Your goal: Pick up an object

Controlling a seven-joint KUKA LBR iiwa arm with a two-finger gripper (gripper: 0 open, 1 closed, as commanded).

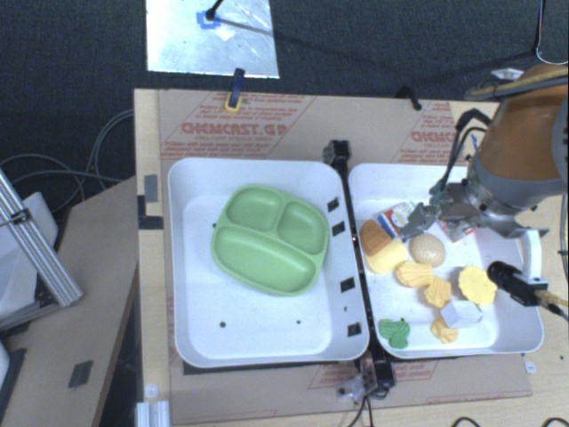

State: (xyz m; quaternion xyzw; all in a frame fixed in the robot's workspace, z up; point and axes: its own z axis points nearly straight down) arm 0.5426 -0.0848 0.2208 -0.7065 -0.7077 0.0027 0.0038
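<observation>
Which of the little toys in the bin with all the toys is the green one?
The green toy sits at the near left corner of the right bin. The others are yellow, orange, tan or white; the green plate lies in the left bin.

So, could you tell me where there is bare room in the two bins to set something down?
The left bin has bare floor in front of and left of the green tray. The right bin is crowded: toy foods and the gripper fill its middle, leaving a bare patch at its far left corner.

Two white bins [267, 172]; one green tray [269, 238]
</observation>
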